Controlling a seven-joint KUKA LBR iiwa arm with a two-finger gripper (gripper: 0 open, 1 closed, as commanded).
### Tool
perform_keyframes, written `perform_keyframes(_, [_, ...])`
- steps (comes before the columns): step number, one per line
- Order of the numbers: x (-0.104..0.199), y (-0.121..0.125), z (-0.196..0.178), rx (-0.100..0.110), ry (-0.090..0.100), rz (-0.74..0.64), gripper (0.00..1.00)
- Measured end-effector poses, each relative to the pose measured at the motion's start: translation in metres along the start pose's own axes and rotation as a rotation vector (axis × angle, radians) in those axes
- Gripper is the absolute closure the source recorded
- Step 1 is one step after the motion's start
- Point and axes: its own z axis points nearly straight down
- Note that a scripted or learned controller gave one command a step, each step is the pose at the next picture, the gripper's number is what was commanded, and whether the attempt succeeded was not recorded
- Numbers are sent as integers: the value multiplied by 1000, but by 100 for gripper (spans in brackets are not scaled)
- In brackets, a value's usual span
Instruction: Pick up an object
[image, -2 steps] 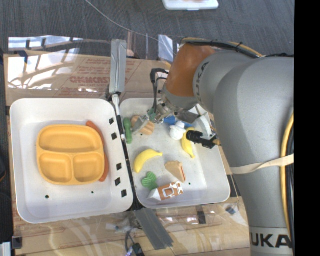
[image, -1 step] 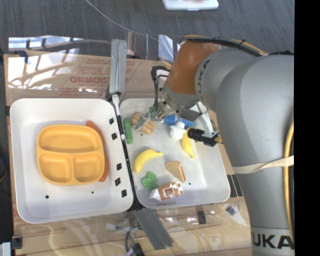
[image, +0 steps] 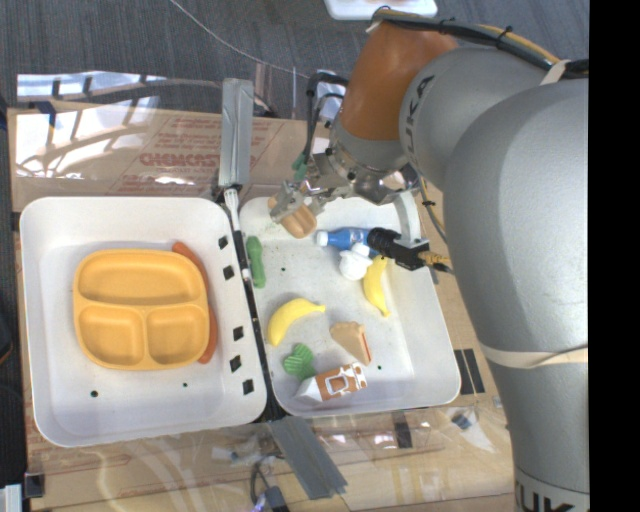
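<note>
**Two white bins, a grey arm and a tan object at the gripper**

One small tan, rounded object (image: 298, 222), something like a bread roll or pastry, sits at the far left corner of the right bin (image: 430, 330). It lies directly under the gripper (image: 293, 205), which appears closed on it, with the object showing between and below the metal fingers.

The arm (image: 500, 180) reaches in from the right, a bulky grey body with an orange band (image: 385, 75) above the wrist. It bends down and to the left, so the gripper points toward the bin's far left corner, close to the divider between the bins.

The right bin also holds several toy foods. A green pod-like piece (image: 256, 259) lies along the left wall. A blue bottle (image: 345, 239) lies just right of the gripper, with a small white item (image: 353, 265) touching it below. One yellow banana (image: 377, 286) lies beside that white item, and a second banana (image: 291, 319) lies near the middle. A tan wedge (image: 351, 341), a green leafy piece (image: 298, 361) and a small carton (image: 339, 383) cluster near the front.

The left bin (image: 50, 400) holds a yellow divided tray (image: 138, 308) with three compartments, resting on an orange one whose edge shows at its right.
</note>
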Motion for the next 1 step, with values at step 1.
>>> perform_keyframes(1, [23, 6, -102, -6, -1, -66, 100])
